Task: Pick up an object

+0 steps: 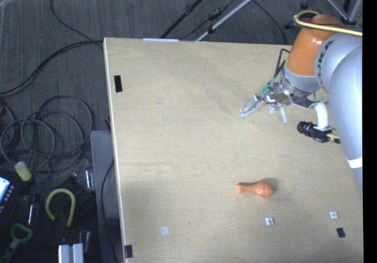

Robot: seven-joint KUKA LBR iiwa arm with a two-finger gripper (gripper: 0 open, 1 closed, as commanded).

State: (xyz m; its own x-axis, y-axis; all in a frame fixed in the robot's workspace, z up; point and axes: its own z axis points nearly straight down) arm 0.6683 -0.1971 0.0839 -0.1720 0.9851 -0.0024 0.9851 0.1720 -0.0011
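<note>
**Clerk:** Item one: gripper (263,105), at the end of the grey and orange arm (330,67), upper right of the bench top (177,138). Condition: fingers spread apart, nothing between them. It hangs above bare board.

**Checker:** Item two?

**Clerk:** Orange object (257,189), small, pear-shaped, with a bulbous end and a thin neck. Location: lower middle of the board, well apart from the gripper and nearer the camera. Lying flat.

**Checker:** Orientation?

**Clerk:** Long axis runs roughly left to right across the view, with a slight tilt. Neck points to the view's left, fat end to the right.

**Checker:** Risks, as you judge them?

**Clerk:** Three entries. First: the gripper descends where it hangs now and closes on nothing, since the object is well off to one side. Second: the fingers close along the long axis rather than across it, so the tapered neck slides out. Third: a finger lands on the rounded belly and the object rolls or skids on the smooth board.

**Checker:** Other items?

**Clerk:** Small dark and pale markers (269,220) near the lower edge. Cables (47,132) on the floor at left.
</note>
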